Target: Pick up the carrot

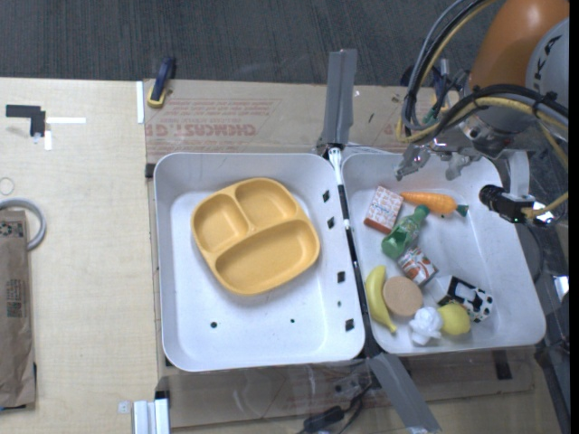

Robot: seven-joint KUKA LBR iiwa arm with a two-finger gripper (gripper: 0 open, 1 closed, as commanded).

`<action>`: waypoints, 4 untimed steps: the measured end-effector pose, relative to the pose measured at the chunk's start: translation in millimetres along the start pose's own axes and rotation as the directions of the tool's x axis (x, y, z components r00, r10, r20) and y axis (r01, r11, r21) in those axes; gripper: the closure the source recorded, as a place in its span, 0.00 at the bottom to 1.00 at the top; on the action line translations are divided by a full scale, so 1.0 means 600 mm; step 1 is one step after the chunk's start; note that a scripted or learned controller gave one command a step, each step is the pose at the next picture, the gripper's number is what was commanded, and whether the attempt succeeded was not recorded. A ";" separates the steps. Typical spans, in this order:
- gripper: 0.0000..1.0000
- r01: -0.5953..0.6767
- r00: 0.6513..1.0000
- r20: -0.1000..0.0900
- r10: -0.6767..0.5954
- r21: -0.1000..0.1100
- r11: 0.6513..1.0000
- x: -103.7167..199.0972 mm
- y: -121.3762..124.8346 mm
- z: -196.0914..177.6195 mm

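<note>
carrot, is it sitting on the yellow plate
No, the carrot lies in the right bin beside the green bottle, while the yellow plate is in the left bin.

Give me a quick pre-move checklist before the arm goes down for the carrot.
1. Carrot in the right bin, lying flat: ok.
2. Gripper above the bin's far edge, just beyond the carrot, not yet over it: not ok.
3. Fingers open: ok.
4. Nothing between the fingers: ok.
5. Green bottle and small box crowd the carrot's near side: not ok.
6. Carrot's top uncovered: ok.
</note>
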State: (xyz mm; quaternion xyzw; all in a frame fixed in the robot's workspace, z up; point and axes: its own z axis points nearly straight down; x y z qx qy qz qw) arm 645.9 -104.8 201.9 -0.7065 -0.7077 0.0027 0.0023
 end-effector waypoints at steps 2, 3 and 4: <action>0.00 0.254 0.967 0.003 -0.254 -0.008 0.967 -0.133 -0.005 0.182; 1.00 0.252 0.968 0.004 -0.252 -0.007 0.968 -0.134 -0.006 0.167; 1.00 0.179 0.984 0.003 -0.179 -0.008 0.984 -0.038 0.023 -0.015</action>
